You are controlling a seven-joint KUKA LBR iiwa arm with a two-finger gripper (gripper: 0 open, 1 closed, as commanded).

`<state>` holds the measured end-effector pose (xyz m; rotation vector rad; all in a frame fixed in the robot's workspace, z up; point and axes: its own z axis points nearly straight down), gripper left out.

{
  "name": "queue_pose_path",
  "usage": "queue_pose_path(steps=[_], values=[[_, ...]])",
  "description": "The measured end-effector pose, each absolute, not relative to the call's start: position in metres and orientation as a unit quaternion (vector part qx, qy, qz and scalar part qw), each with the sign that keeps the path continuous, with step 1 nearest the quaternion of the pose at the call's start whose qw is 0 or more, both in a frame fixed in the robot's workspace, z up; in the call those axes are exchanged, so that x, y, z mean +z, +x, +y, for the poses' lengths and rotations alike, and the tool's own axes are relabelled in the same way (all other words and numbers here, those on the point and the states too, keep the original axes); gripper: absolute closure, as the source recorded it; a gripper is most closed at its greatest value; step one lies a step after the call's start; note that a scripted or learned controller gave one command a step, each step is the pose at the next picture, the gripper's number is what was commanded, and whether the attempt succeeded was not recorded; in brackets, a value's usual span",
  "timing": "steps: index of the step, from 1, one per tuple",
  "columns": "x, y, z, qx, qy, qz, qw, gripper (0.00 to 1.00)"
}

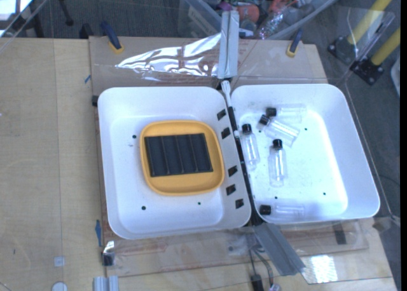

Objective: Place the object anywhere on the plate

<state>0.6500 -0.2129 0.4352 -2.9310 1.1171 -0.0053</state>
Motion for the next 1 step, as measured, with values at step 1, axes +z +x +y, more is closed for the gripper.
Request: queue_pose_path(steps=[1], values=[[0.4346, 0.668, -0.2081, -0.0016, -0.986, 0.169, 0.002, 1.0]])
